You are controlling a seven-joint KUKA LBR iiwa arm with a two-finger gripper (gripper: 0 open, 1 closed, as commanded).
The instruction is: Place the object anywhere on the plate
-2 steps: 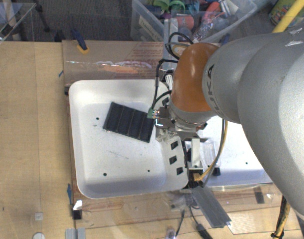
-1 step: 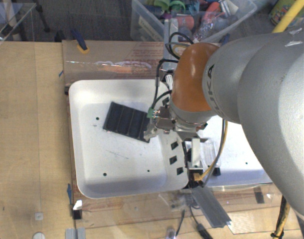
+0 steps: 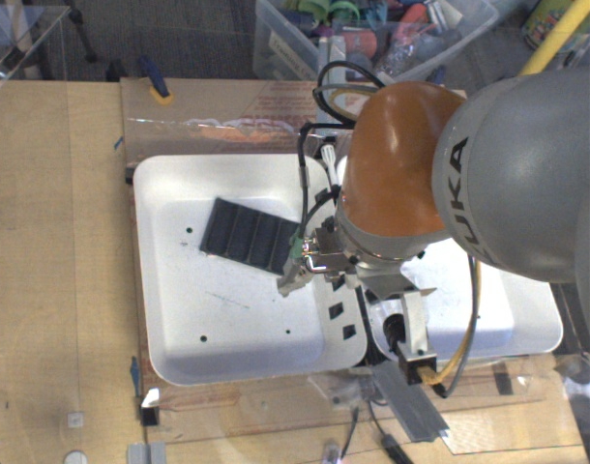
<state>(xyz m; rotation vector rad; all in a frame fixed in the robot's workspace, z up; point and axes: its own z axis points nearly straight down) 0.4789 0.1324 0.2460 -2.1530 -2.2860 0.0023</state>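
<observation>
- Slab [image 3: 247, 235], dark, ribbed and rectangular, lies flat on the floor of the left bin [image 3: 179, 346]. It sits in the far half of the bin, turned a little askew, with its right end close to the wall shared with the right bin [image 3: 527, 332].
- Gripper [image 3: 300, 264] sits just beside the slab's near-right corner, at or over its edge and not centred on it. The wrist hides the tip, so I cannot tell whether it is open or closed, nor whether it has hold of anything.
- Step in hand, as I judge it: getting hold of the slab before any carry to the plate.
- To do this well, the jaws should straddle the slab's short width and come down squarely. A low, flat piece gives little to bite on, and a pinch at the corner would likely let it pivot or slip out.
- A shift left, toward the slab's middle, looks wise — then a slow lift, checking that the piece comes up level.
- Orange band [image 3: 397, 162] of the arm looms over the divide between the bins, with black cables looping on its far side.
- Beyond the bins, at the far edge, stands a clear tub [image 3: 372, 8] of bright odds and ends, well apart from the work.
</observation>
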